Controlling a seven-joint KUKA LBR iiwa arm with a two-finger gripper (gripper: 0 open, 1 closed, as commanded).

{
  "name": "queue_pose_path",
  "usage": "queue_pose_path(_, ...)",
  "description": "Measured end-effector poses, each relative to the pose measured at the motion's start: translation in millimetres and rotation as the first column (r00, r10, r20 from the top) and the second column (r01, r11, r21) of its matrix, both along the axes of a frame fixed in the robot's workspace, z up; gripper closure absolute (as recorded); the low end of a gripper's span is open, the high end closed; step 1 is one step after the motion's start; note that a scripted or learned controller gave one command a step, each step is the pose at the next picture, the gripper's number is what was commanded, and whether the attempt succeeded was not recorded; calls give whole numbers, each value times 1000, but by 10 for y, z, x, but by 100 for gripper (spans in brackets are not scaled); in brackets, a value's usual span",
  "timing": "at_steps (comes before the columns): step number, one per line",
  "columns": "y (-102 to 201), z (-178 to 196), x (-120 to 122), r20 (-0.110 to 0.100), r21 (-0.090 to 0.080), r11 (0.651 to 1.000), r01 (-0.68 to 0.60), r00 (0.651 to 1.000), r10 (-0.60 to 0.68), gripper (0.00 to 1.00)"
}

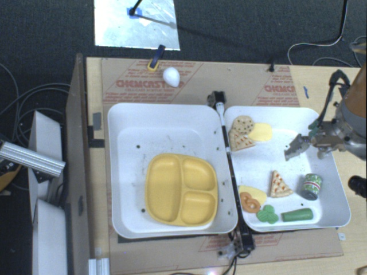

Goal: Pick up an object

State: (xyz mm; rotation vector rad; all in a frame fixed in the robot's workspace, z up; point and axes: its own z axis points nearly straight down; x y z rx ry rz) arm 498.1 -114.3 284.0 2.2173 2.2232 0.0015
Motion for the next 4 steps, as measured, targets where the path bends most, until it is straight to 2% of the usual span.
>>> queue_pose_path(1,-959,-708,278,-4,-3,1000,9,1000,-9,0)
queue_pose_path(2,20,-1338,780,-2,4,1000,-10,1000,10,0)
queue_pose_path(3,295,-2009,1124,0,1,1000,-5,1000,5,0)
queue_pose_path(4,316,-1989,1441,2,1,1000,-3,1000,3,0)
